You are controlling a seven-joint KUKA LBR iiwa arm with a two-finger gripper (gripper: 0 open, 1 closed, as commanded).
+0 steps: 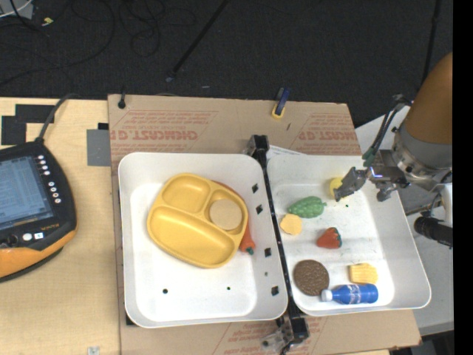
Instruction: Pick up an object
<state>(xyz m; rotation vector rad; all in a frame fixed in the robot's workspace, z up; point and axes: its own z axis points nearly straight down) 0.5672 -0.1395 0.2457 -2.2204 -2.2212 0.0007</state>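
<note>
My gripper [365, 190] hangs over the upper right part of the right bin [414, 272], its two dark fingers spread open with nothing between them. A small yellow piece [336, 185] lies just left of the left finger [349, 185]. Below it in the same bin are a green leafy toy [307, 207], a pale yellow chunk [291, 225], a red strawberry [329, 238], a brown round cookie [311, 275], a yellow ridged block [362, 273] and a blue bottle [351, 294] lying on its side.
The left bin [148, 302] holds a yellow divided plate [185, 231] with a tan disc [226, 214] in one compartment, and an orange-red piece [247, 242] by the divider. A teach pendant [29, 205] lies at far left. A blue-yellow clip [279, 103] sits on the cardboard behind.
</note>
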